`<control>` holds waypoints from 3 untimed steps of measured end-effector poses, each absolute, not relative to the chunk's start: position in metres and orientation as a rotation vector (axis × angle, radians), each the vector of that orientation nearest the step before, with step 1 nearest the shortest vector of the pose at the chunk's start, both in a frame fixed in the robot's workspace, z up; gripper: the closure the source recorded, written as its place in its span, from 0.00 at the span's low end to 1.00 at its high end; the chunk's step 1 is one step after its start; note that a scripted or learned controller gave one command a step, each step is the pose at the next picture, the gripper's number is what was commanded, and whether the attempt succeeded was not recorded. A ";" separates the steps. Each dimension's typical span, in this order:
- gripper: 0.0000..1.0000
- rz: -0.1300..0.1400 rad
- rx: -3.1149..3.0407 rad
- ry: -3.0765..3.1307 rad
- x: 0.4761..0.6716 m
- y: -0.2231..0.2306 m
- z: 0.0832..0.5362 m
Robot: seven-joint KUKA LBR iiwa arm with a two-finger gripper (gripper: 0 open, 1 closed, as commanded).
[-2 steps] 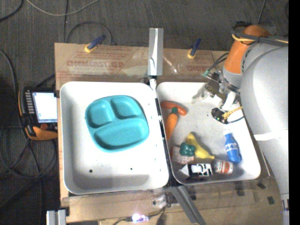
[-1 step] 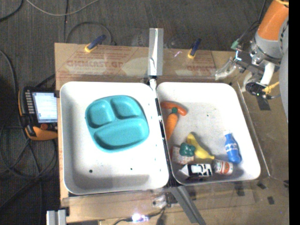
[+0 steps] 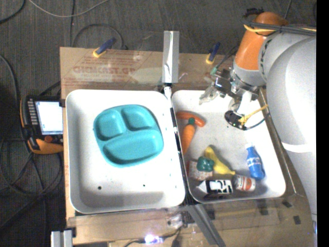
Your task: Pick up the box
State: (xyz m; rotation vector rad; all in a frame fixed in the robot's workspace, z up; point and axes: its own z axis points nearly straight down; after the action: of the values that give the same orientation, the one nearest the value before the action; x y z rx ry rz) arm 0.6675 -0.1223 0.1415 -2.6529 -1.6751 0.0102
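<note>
Box (image 3: 218,186): right bin's near edge, crowded by toys; my gripper (image 3: 212,92): far corner, open, empty; descend squarely, avoid neighbours.

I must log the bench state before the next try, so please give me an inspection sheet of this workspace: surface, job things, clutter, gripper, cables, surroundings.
Surface: two white bins side by side, left bin and right bin, on a brown board.
Job's things: black-and-white box at the right bin's near edge, apart from the gripper.
Clutter: teal divided plate in the left bin; carrot, yellow toy, blue bottle in the right bin.
Gripper: gripper over the right bin's far edge; finger state unclear.
Cables: cables on the floor beyond the board.
Surroundings: handheld pendant left of the bins; dark carpet.
</note>
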 end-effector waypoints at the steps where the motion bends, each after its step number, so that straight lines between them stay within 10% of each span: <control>1: 1.00 0.021 -2.653 -1.679 0.667 -0.123 0.148; 2: 0.00 0.023 -2.654 -1.679 0.667 -0.124 0.148; 3: 0.00 -0.001 -2.673 -1.646 0.643 -0.197 0.091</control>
State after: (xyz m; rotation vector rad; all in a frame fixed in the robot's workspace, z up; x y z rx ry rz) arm 0.6427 -0.1966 0.0909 -2.6727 -1.6465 -0.0006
